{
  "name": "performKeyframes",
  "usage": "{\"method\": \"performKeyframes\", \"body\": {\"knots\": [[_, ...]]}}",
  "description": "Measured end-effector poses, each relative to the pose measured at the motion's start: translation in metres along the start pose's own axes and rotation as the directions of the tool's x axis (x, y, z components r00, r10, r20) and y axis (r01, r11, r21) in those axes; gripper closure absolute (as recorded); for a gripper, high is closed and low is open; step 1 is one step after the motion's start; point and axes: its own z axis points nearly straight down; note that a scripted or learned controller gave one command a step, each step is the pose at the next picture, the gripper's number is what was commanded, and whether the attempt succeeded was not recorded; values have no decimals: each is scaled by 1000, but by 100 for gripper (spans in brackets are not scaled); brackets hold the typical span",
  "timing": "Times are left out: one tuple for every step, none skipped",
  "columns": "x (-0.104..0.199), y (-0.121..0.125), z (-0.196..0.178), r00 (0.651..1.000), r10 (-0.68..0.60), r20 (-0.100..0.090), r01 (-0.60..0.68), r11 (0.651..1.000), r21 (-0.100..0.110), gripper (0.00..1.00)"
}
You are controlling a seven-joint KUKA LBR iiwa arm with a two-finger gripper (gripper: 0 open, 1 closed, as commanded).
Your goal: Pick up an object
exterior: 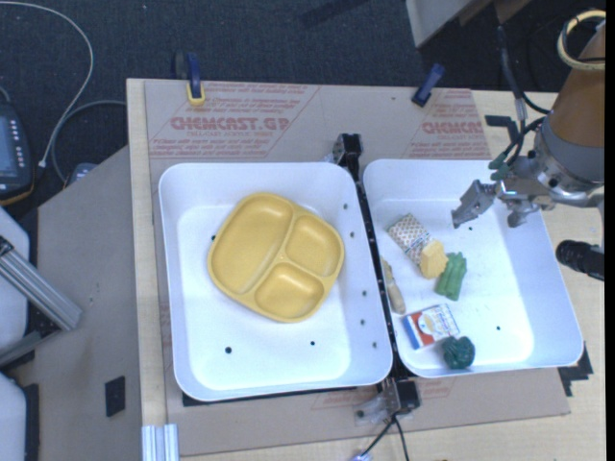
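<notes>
- Bench board under both bins, brown with red lettering, carries a yellow clamp point(195, 91) at its top edge, up and to the left of the left bin point(183, 257).
- Left bin holds a yellow divided plate point(277, 255) with three compartments, lying flat near the bin's middle.
- Right bin point(538, 325) sits just beside the left bin, the two rims meeting along a dark strip.
- Inside the right bin, closest to the left bin, a slim tan stick point(393, 286) lies along the shared wall.
- Farther from the left bin: a speckled grey packet point(407, 230), a yellow block point(432, 258) touching it, a green piece point(452, 275) beside that, a red-white-blue card point(429, 326) and a dark green lump point(458, 352).
- Gripper point(491, 202) hangs over the right bin's upper part, on the side far from the left bin, fingers spread apart with nothing between them, well clear of the objects.
</notes>
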Motion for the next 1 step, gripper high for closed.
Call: {"method": "performKeyframes", "body": {"knots": [[0, 2, -7, 1000, -3, 2, 3, 1000, -13, 0]]}}
